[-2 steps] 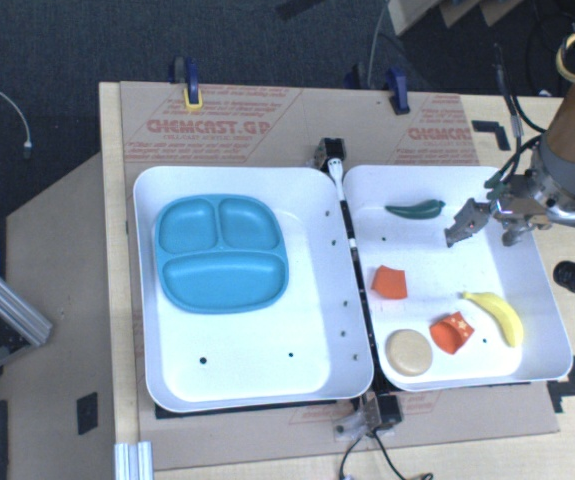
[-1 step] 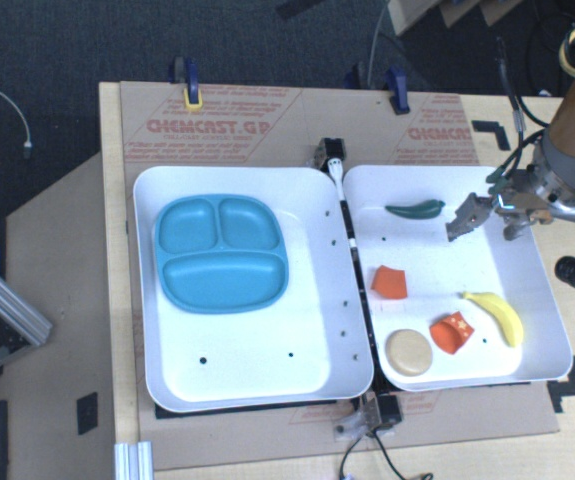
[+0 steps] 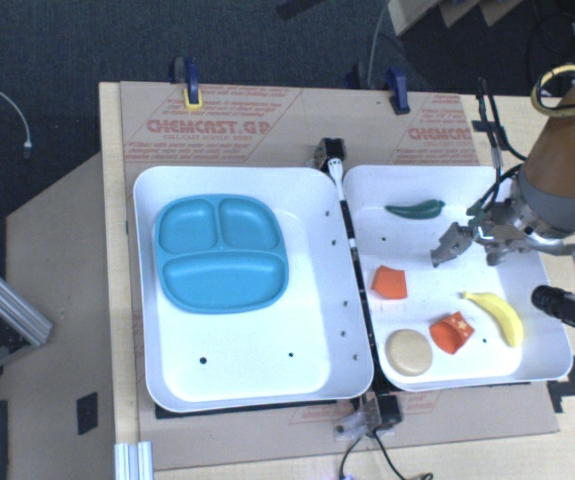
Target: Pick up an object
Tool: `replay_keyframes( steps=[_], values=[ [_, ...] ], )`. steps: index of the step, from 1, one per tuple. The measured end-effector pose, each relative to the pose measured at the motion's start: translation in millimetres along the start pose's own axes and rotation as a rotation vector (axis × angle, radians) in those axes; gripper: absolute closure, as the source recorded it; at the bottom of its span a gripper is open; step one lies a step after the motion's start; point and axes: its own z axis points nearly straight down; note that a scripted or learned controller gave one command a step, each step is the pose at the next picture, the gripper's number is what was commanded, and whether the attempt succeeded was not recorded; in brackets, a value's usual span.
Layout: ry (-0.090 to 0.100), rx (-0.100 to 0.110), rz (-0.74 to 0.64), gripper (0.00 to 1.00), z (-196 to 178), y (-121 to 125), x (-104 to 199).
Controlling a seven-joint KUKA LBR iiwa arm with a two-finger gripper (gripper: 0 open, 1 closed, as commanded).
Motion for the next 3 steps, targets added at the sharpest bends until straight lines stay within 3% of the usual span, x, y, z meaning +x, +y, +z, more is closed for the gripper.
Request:
replay_keyframes(
  steps=[2, 3],
  values=[
    [0.000, -0.003, -0.001, 0.00, 95, -4, -1],
    [-0.003, -0.007, 0.000, 1.00, 83, -4, -1]
  ],
)
